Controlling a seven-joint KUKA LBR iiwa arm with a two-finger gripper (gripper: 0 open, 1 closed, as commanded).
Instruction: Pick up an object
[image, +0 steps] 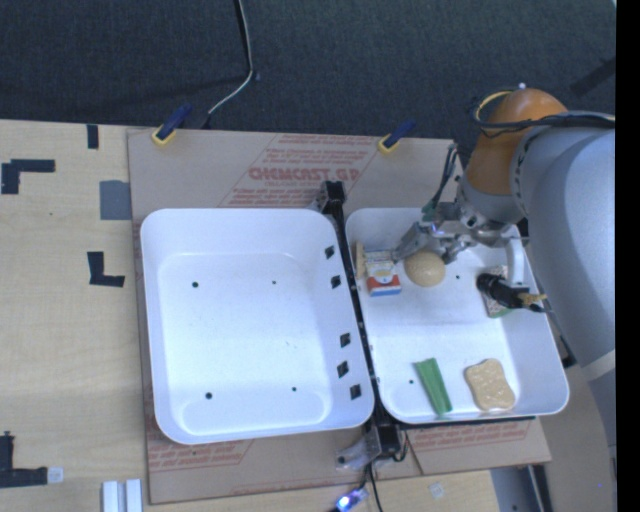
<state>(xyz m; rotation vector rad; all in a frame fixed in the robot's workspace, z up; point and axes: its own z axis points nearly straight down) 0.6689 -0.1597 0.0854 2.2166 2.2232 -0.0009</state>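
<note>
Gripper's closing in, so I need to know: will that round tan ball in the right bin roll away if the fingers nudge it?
Probably yes. The tan ball looks round and smooth, so a nudge could send it rolling on the flat floor of the right bin. The small box beside it might stop it leftward. It looks light.

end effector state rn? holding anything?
End effector: over the right bin, just above the tan round object; open or closed cannot be told, and no object is visibly held.
</note>
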